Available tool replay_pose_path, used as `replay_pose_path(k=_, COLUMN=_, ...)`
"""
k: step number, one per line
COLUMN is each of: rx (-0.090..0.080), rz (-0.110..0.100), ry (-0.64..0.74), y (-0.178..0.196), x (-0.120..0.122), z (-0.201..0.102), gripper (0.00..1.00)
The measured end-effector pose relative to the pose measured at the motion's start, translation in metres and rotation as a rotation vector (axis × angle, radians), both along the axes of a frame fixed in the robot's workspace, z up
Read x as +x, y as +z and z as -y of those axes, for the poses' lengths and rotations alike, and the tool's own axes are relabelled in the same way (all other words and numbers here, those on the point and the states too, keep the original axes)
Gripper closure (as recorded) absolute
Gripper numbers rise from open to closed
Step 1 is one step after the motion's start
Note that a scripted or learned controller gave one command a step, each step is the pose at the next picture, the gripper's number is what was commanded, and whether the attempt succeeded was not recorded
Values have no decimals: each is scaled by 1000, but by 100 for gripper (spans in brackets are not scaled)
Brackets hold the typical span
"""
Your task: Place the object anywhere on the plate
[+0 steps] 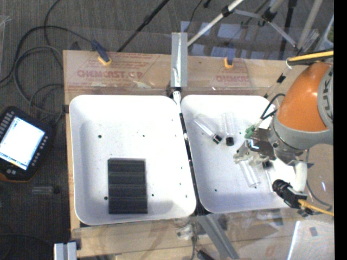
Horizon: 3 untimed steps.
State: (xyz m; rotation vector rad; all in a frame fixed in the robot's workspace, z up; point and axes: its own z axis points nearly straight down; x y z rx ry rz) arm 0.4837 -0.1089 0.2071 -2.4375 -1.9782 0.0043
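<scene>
At the far left you see a handheld pendant with a lit screen lying on the floor, off the table.

The left bin holds one dark ribbed rectangular plate, flat on the bin floor toward the near side, long axis running from the far wall to the near wall.

A metal bar stands at the seam between the bins, on the far side.

In the right bin you find clear plastic tubes. One tube with a black cap lies flat left of centre; its long axis is diagonal, cap end pointing down and right toward the near right corner. A second clear tube lies just beside it, roughly along the far-near line, with a black cap at its near end. A third clear tube lies near the right wall.

The claw sits over the right part of the right bin, below the orange band of the arm. The capped tubes lie to its left, apart from it; the third tube lies directly at or under it. The claw's fingers blend with the clear plastic and white floor, so you cannot tell whether they are spread, pressed together or pinching anything. The arm hides the bin's right wall.
</scene>
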Motion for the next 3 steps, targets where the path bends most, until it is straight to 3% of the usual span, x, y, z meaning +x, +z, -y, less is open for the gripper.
replay_pose_path(k=1, rx=0, rz=-1, ry=-13, y=-20, x=0, z=-78, gripper=100)
replay_pose_path(k=2, rx=0, rz=-2, ry=148, y=-25, x=-1, z=-191, gripper=100)
replay_pose_path(k=3, rx=-3, rz=0, ry=124, y=40, x=7, z=-273, gripper=100)
